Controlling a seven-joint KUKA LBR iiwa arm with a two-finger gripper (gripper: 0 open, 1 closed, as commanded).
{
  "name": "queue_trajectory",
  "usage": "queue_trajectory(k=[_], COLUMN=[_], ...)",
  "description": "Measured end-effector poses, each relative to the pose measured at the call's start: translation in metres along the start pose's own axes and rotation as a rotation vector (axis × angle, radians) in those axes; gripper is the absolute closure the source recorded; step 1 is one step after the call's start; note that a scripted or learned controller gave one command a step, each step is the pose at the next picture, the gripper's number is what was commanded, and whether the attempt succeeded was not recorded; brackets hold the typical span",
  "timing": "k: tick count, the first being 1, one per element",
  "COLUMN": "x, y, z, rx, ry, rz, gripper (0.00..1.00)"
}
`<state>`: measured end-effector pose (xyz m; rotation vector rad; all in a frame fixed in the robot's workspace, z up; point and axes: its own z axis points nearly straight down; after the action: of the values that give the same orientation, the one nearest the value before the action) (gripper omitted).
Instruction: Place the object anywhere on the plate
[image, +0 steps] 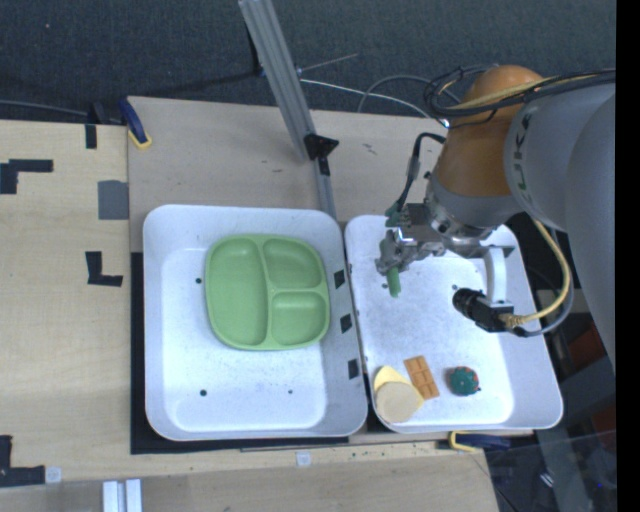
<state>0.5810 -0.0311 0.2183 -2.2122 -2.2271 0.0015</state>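
The claw (396, 262) hangs over the far part of the right bin (530, 400) and grips a small green stick (394, 283) by its top, the rest hanging below the fingers. It looks light, stiff and thin, so it may slip or turn. The green plate (267, 291) lies in the left bin (170, 400); only the bin walls between stand in the way. A yellow block (395, 397), an orange waffle piece (421, 377) and a dark green ball (462, 381) lie near the right bin's near edge.

Wooden bench (60, 330), left bin (165, 300), right bin (535, 390)
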Motion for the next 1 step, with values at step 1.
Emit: queue_trajectory(k=[1], x=[0.0509], y=[0.0037], z=[-0.0093], rx=[-0.001], ry=[0.001], rz=[0.000], gripper=[1.00])
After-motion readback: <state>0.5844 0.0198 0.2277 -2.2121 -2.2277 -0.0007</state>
